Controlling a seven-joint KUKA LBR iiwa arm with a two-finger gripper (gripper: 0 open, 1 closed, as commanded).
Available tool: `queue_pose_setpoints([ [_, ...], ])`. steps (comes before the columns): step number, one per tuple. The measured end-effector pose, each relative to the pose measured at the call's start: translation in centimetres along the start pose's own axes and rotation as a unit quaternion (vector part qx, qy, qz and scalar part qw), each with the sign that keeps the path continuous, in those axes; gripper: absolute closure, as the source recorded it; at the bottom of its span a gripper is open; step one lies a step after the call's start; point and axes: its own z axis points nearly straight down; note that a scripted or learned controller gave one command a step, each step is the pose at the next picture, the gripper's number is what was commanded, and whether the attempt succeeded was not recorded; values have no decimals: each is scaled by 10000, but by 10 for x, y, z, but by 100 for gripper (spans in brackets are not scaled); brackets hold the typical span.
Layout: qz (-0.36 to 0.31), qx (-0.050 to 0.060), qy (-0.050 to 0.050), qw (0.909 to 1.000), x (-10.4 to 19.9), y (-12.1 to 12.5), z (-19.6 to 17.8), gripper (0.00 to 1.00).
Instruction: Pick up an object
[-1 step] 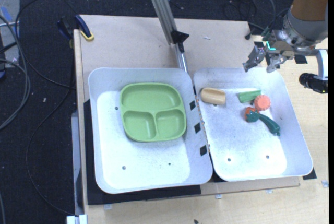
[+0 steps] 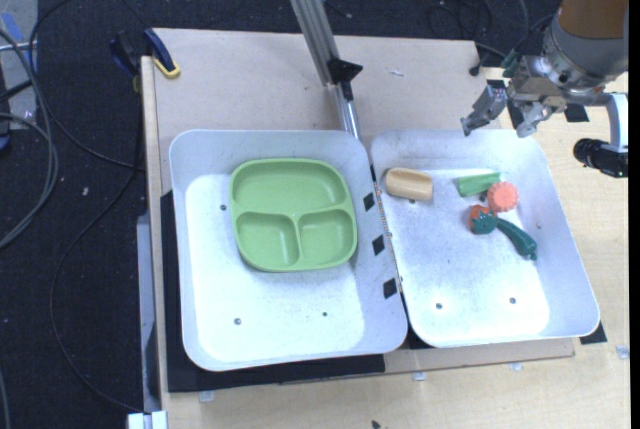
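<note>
Above right bin [image 2: 560,217] rim, gripper [image 2: 510,114] hangs spread, holding nothing.

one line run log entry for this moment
end effector: open, above right bin's far edge | holding: nothing | tan piece, green toys: in right bin | green plate: left bin

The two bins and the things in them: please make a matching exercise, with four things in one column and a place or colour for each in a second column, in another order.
Things:
1. divided plate
2. bread roll
3. orange ball
4. gripper

Descriptions:
A. tan, near the right bin's left wall
B. above the right bin's far edge
C. light green, in the left bin
D. beside a teal toy, in the right bin

Pairs: 1-C, 2-A, 3-D, 4-B
</note>
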Motion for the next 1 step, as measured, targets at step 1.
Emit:
queue_pose_setpoints([
  [1, -5, 22, 4, 10000, 4, 2, 44, 0],
])
